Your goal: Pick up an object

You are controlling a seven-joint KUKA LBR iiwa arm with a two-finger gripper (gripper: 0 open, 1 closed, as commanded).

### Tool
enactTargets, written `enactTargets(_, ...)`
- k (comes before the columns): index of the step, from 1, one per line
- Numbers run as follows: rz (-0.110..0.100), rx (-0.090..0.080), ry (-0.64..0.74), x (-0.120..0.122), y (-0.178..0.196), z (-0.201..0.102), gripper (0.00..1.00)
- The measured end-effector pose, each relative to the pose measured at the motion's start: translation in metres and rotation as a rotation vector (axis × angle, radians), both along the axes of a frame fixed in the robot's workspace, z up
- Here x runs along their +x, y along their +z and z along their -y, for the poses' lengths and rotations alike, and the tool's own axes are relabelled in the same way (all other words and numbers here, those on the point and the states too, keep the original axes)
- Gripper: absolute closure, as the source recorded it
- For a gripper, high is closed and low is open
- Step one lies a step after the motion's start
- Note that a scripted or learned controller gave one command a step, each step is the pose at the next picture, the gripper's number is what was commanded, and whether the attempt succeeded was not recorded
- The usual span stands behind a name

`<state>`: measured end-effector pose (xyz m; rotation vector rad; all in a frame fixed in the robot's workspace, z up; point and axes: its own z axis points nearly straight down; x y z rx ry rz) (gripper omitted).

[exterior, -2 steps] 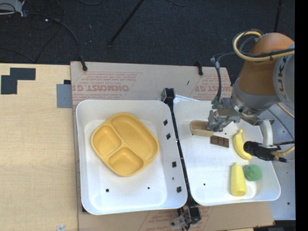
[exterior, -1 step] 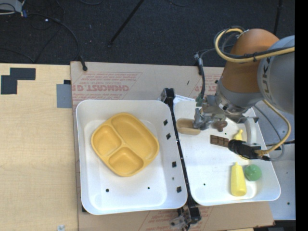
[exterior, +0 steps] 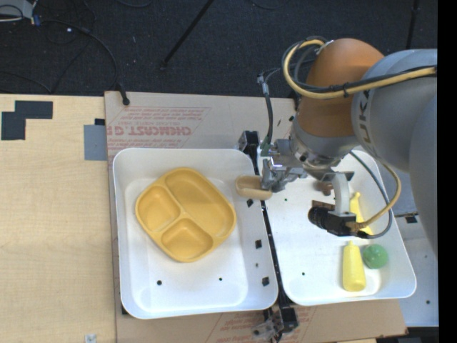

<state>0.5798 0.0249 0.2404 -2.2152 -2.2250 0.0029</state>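
Wooden peg (exterior: 251, 186), a smooth tan cylinder, lies level over the seam between the two bins, one end clamped between the fingers of the gripper (exterior: 270, 183). Held so near its tip, it could pivot or slip, I judge, dropping onto the glossy yellow divided plate (exterior: 184, 213) in the left bin (exterior: 136, 291).

Yellow divided tray (exterior: 185, 213), white bins (exterior: 136, 291), green ball (exterior: 374, 256)

Robotics lab: industrial arm (exterior: 371, 98) over white bins (exterior: 143, 291), plywood bench (exterior: 50, 227), loose cables (exterior: 93, 41) on dark floor.
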Motion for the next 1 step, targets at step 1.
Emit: enactTargets(1, 0.0, 0.001, 0.001, 0.0058, 0.0011, -0.0593, 1.0)
